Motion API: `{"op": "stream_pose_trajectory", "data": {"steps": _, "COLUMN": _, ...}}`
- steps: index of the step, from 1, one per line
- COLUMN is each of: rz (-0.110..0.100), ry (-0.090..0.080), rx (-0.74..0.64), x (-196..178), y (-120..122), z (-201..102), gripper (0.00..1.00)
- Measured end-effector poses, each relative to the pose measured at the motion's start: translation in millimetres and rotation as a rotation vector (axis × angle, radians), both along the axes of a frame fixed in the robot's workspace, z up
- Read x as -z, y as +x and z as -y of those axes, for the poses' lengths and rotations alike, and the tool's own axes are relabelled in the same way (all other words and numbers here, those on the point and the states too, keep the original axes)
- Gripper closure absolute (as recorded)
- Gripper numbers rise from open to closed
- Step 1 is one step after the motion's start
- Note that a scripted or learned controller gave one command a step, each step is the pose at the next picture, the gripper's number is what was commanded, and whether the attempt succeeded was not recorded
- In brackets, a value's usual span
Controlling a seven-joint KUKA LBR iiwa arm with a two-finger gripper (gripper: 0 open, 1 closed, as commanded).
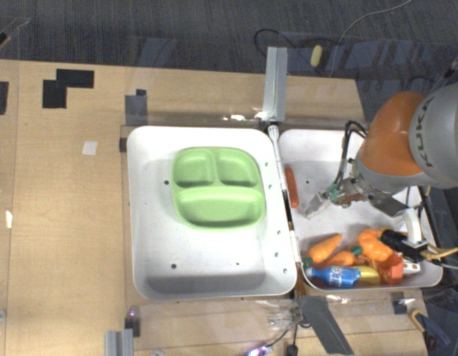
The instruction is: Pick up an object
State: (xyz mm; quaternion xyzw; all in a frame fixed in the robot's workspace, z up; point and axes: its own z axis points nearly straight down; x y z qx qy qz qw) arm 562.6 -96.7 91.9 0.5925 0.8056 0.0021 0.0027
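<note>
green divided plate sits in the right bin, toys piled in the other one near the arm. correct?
Not quite: the camera view shows the green divided plate in the left bin. The toys are piled in the right bin, near the arm.

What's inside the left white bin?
A green divided plate lies in the left bin, its three compartments bare. The plate covers the bin floor beneath it.
</note>
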Motion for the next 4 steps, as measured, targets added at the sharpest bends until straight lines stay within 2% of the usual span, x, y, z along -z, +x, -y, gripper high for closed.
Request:
{"op": "stream_pose_trajectory", "data": {"steps": 1, "rz": 0.007, "ry": 0.0, "rx": 0.016, "x": 2, "y": 36, "z": 18, "gripper": 0.0}}
{"op": "stream_pose_trajectory", "data": {"steps": 2, "rz": 0.006, "ry": 0.0, "rx": 0.1, "x": 2, "y": 60, "z": -10, "gripper": 0.0}}
{"op": "stream_pose_trajectory", "data": {"steps": 3, "rz": -0.001, "ry": 0.0, "rx": 0.021, "x": -17, "y": 26, "z": -4, "gripper": 0.0}}
{"op": "stream_pose_trajectory", "data": {"steps": 4, "rz": 0.008, "ry": 0.001, "rx": 0.082, "x": 1, "y": -49, "z": 7, "gripper": 0.0}}
